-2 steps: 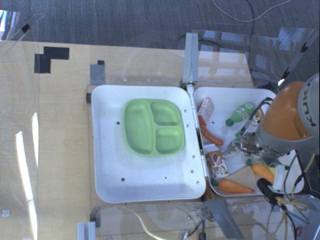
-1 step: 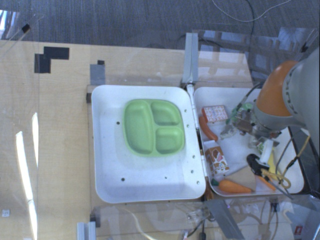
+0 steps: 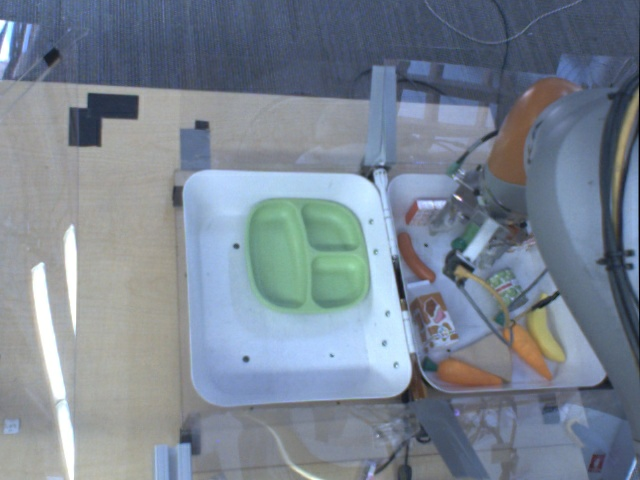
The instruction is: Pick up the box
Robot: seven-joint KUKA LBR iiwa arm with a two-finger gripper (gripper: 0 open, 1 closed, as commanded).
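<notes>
Take the green tray [image 3: 305, 254] as your landmark: it sits in the middle of the left bin [image 3: 215, 368], and everything you care about lies to its right, across the divider, in the right bin [image 3: 590, 373].

The box [image 3: 435, 320] lies just right of the tray's lower right corner, close against the near-left wall of the right bin. It is a small brown carton with a printed picture on top, lying flat with its long side running roughly toward you. Expect it to be light and fairly stiff, probably thin card that dents if squeezed hard and slides easily on the smooth white floor. By the look of it, your best hold is across the short width, from above, with the fingers dropping on either long side. Mind the wall on the tray side, which leaves little room for a finger there.

Near the box lie a carrot [image 3: 470, 373] just below it, a second carrot [image 3: 525, 348] and a banana [image 3: 547, 335] further right, and a red pepper [image 3: 414, 256] just above it. None appears to touch it.

The gripper [image 3: 470, 243] hangs further right of the tray and higher in the view than the box, well short of it, amid cables and other small items. You cannot tell from this view how it is set or whether it has anything.
</notes>
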